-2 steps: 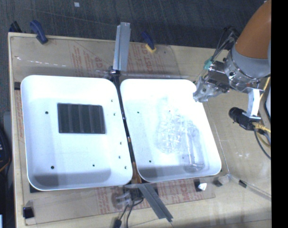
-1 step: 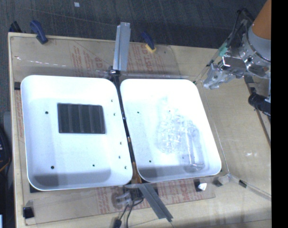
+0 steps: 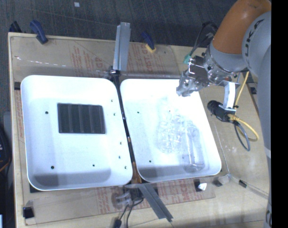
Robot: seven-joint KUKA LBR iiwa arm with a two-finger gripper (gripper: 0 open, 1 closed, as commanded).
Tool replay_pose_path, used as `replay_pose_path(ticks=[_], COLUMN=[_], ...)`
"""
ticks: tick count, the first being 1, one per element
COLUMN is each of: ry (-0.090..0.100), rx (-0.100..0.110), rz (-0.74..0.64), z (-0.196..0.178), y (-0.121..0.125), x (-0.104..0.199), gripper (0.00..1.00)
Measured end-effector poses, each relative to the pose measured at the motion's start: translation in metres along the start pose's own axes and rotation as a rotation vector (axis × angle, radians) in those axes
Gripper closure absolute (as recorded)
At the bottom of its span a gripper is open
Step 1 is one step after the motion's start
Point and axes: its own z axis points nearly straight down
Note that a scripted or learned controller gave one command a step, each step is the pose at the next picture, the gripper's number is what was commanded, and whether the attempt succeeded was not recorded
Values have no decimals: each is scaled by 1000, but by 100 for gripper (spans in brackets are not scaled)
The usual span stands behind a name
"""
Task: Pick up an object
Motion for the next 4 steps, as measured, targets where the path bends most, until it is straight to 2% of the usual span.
replay_pose_path(ticks=[1,2,3,4], ry=[0,0,1,1], rx=[2,5,5,2], rz=[406,947,946,620], z=[3,36,36,16], y=[-30,-35,-35,-49], x=[48,84,84,46], gripper=[100,100,0,0])
